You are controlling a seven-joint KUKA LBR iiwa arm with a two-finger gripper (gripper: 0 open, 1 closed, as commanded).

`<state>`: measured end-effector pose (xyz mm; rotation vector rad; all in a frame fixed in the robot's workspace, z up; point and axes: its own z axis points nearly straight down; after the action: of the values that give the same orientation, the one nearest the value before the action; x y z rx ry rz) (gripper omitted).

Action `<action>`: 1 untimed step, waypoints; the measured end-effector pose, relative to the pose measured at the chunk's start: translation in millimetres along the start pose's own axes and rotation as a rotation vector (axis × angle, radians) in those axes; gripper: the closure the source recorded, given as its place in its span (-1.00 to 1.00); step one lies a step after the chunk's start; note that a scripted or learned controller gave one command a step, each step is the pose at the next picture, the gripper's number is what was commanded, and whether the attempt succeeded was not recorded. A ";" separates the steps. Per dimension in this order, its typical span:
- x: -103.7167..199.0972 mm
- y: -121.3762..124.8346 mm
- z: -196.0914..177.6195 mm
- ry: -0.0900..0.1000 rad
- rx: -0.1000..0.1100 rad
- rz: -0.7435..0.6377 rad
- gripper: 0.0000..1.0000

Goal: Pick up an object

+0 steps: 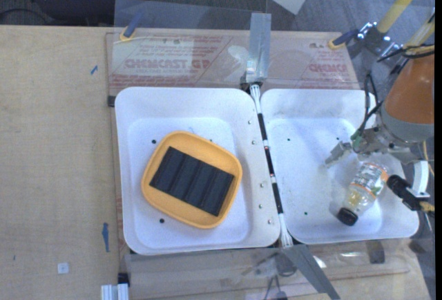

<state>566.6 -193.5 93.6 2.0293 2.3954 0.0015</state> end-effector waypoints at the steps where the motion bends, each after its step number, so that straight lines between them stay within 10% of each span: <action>1: -22.9 -47.5 -26.4 0.003 0.003 -0.058 -1.00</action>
<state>523.4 -223.9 120.0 1.9623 2.4563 0.0004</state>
